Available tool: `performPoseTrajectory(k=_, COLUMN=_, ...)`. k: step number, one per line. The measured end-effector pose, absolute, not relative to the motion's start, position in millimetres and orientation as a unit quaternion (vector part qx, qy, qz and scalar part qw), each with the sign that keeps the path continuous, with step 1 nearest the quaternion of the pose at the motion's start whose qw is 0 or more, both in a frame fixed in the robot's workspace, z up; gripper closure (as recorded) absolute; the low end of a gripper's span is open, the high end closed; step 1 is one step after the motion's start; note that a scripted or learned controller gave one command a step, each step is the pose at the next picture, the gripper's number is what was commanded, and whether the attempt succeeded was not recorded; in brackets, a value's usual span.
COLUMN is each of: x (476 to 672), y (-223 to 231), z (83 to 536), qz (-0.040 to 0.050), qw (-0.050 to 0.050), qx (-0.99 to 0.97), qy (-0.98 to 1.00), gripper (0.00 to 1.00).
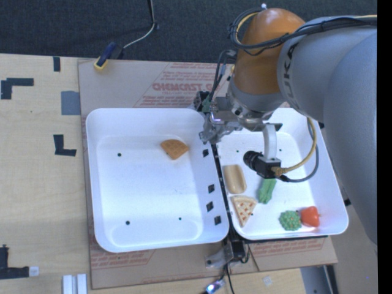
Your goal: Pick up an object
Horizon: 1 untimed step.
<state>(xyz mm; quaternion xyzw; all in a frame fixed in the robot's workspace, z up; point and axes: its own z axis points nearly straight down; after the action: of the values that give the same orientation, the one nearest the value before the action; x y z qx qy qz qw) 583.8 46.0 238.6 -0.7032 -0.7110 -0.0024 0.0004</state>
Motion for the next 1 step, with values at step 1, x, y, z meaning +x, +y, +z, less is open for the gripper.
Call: performPoseTrajectory(k=1, x=586.1, y=83.7, z=292.6, qz=-0.0022, qw=-0.001, qx=-0.705, qy=-0.709, gripper=1.00)
